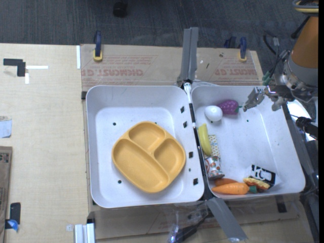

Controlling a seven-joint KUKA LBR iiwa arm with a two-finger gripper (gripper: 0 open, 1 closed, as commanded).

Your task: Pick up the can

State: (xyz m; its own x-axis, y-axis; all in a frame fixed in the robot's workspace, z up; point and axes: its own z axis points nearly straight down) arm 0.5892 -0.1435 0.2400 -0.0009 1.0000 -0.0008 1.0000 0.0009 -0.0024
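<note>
Along the right bin's [283, 135] left wall lies the can [214, 162], on its side below the banana [204, 138] — untouched. Over the far right rim hangs the tool [251, 101]; its grip I cannot tell — well apart, likely poised before descending.

We see a smooth, matt yellow plastic divided plate [148, 157] in a glossy white plastic bin [96, 135] on brown cardboard [136, 65].

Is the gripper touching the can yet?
Apart. The camera view shows the gripper up at the right bin's far edge, with bare white floor between it and the can lying along the divider.
</note>
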